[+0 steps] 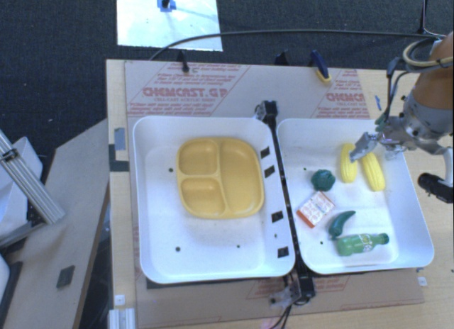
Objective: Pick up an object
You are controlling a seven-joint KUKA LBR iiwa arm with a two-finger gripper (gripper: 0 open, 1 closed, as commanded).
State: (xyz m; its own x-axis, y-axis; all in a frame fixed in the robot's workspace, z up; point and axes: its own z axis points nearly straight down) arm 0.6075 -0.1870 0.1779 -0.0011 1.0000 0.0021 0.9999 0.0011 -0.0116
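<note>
I see two white bins side by side on the tabletop (213, 83); the left bin (156, 200) holds a yellow divided plate (218, 177), three compartments, lying flat near the bin's middle; the right bin (411, 239) holds the loose objects. Taking the right bin as a clock face: two yellow corn cobs sit toward 1 o'clock, the left cob (347, 164) and the right cob (374, 171) just beside each other, both lying roughly lengthwise; a dark green round vegetable (323, 179) lies near the centre, at 9 o'clock from the cobs; a small orange and white packet (316, 209) lies at about 7 o'clock, close to the divider between the bins; a dark green curved pepper (340, 222) lies at 6 o'clock, and a green bottle (360, 243) lies on its side just below it, neck pointing to 3 o'clock.

The arm comes in from 3 o'clock; my tool (370, 143) hangs over the top ends of the two cobs, at the 1 o'clock part of the right bin; I cannot tell how its grip stands, nor whether it touches either cob; I see nothing lifted off the bin floor.
</note>
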